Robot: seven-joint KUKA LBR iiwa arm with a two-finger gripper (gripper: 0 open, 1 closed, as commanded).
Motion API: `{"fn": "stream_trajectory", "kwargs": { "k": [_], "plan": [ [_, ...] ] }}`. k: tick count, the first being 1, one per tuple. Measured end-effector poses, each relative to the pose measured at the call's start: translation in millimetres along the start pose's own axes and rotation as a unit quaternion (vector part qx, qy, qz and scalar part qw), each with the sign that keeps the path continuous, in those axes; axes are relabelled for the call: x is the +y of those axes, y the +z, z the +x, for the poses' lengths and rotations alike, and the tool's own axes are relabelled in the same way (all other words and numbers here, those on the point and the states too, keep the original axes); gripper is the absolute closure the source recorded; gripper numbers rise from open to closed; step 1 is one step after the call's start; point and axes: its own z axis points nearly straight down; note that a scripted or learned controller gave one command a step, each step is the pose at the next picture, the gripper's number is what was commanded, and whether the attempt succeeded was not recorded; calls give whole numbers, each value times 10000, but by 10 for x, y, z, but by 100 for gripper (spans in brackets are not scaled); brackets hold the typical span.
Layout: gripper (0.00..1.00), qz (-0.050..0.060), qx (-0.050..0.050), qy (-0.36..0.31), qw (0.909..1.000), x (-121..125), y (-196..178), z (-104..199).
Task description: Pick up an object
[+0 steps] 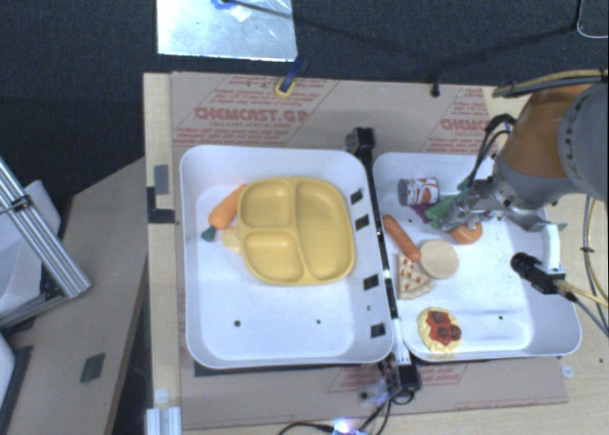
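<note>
An orange-and-green toy piece (459, 224) was seen in the right bin (561, 328), toward its far side, right of a small can (417, 191). The gripper (463, 207) was lowered directly onto it; whether it was grasped or released could not be told. Nearer lay a sausage (401, 237), a round cracker (439, 258), a pizza slice (412, 278) and a spaghetti plate (439, 329). A yellow tray (290, 230) and a carrot (226, 206) were in the left bin (205, 328).
</note>
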Motion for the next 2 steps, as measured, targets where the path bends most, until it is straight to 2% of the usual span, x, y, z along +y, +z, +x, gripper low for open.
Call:
{"fn": "stream_trajectory", "kwargs": {
  "k": [2],
  "plan": [
    [100, -4, 4, -15, 10000, 0, -1183, 10]
  ]
}}
